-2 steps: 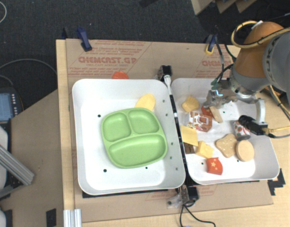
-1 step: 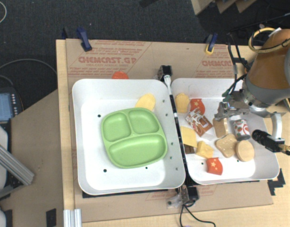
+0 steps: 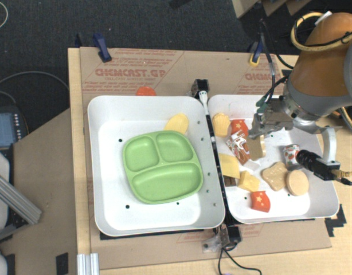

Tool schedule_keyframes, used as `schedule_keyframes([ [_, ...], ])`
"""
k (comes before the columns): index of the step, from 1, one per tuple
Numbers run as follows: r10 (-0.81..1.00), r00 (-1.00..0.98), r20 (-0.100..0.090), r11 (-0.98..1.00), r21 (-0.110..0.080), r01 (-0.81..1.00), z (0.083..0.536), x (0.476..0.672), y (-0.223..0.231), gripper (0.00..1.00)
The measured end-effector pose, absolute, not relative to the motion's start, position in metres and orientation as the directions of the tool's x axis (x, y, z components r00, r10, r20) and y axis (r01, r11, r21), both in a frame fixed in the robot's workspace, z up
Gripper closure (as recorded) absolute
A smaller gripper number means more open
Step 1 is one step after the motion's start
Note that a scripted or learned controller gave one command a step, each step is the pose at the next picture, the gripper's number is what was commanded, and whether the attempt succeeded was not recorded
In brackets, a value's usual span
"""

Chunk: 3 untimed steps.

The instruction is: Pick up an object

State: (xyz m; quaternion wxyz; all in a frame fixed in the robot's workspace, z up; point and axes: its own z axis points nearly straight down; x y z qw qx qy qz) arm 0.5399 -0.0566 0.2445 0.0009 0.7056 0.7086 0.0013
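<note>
Two white bins sit side by side on a bench. The left bin (image 3: 107, 171) holds a green divided tray (image 3: 162, 166) at its centre and a yellow piece (image 3: 177, 123) near its far edge. The gripper (image 3: 257, 137) hangs low over the middle of the right bin (image 3: 322, 202), above a tan block (image 3: 256, 149); whether its jaws are clenched or released cannot be told. Toy foods lie along the near edge: cheese wedge (image 3: 229, 166), toast (image 3: 274, 175), round bun (image 3: 297, 183), red piece (image 3: 259, 201).
</note>
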Motion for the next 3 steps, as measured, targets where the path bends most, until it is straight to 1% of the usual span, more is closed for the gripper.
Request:
schedule_keyframes([
  [1,1.0,0.003,-0.002,-0.003,0.004,1.0,0.229,0.566,-0.115,1.0],
  [2,1.0,-0.002,0.001,0.002,-0.001,1.0,0.236,0.562,-0.077,1.0],
  [3,1.0,0.004,-0.003,-0.004,0.003,1.0,0.243,0.554,-0.14,1.0],
])
